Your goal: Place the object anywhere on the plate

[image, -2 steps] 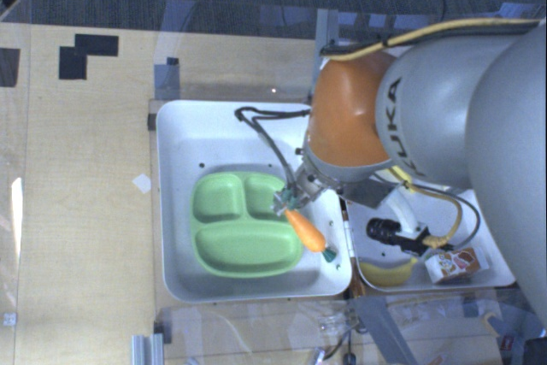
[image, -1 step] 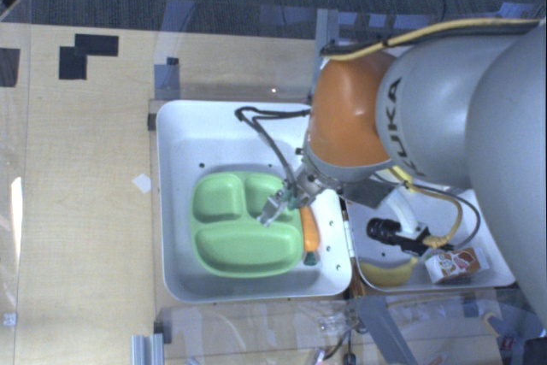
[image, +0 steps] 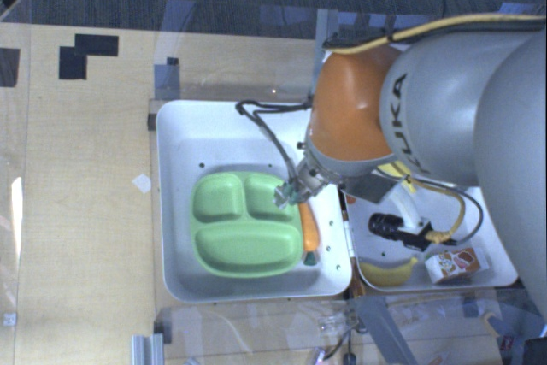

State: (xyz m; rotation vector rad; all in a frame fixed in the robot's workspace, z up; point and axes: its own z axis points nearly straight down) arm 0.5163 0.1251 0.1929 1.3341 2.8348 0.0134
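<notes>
Orange plastic carrot (image: 308,228) lying just off the right edge of the green 3-compartment plastic plate (image: 244,222), not on it. Gripper (image: 286,196) over the rim, grip state impossible to tell. Risk: nudging instead of lifting, wedging against the white bin wall (image: 335,226).

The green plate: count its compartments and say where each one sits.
3. On the green plate, two small compartments sit side by side along the far edge; one long compartment runs along the near edge. The hand overlaps the right small one.
</notes>
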